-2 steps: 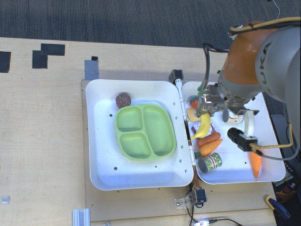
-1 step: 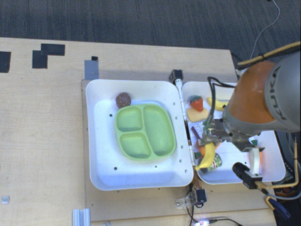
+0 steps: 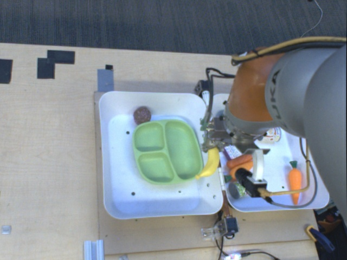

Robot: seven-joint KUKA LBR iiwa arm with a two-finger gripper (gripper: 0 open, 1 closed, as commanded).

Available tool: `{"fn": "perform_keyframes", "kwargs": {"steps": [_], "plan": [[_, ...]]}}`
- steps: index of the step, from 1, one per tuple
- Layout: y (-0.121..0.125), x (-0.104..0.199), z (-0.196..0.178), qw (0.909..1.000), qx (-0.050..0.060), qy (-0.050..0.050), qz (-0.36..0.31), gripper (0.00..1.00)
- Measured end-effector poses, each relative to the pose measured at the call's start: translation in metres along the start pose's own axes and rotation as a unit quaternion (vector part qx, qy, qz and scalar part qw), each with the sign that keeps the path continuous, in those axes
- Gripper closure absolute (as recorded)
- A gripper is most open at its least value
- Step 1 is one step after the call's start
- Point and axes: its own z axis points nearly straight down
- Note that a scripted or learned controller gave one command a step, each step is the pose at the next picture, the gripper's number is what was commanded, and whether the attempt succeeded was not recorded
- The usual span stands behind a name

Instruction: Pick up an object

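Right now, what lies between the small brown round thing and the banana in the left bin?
In the camera view, the green divided tray lies between the brown round thing and the banana.

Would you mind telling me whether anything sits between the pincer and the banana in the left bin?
Nothing visible does. The pincer sits directly above the banana, at the top end of it, by the left bin's right wall. The green divided plate lies alongside to the left, touching the banana but not covering it.

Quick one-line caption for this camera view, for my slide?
KUKA arm's gripper above a banana beside the green divided plate in the left bin.
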Motion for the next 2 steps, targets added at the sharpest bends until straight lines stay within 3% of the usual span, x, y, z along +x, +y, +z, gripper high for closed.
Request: {"fn": "perform_keyframes", "kwargs": {"steps": [2], "plan": [[0.002, 0.001, -0.021, 1.0000, -0.003, 0.000, -0.006, 1.00]]}}
